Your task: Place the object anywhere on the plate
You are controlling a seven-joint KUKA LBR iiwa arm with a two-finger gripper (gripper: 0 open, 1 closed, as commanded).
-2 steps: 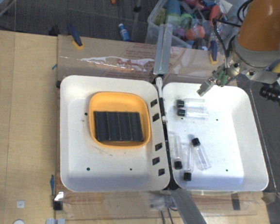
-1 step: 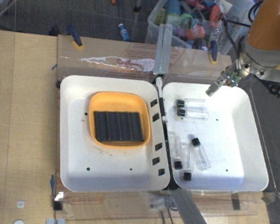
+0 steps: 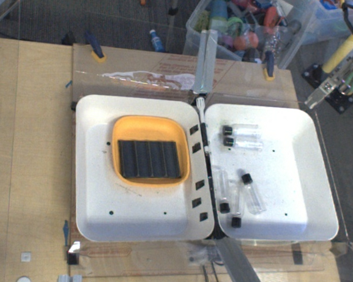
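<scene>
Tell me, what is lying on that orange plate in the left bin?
A dark ribbed rectangular block lies flat on the orange plate, covering most of its middle. The plate's rim shows all around it. Whatever might lie under the block is covered.

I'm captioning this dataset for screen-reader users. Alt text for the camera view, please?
Two white bins sit side by side: the left bin holds an orange plate carrying a dark ridged block, and the right bin holds several clear black-capped vials.

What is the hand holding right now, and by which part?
Cannot be told. A black ridged object already lies on the orange plate in the left bin; clear vials lie in the right bin.
</scene>
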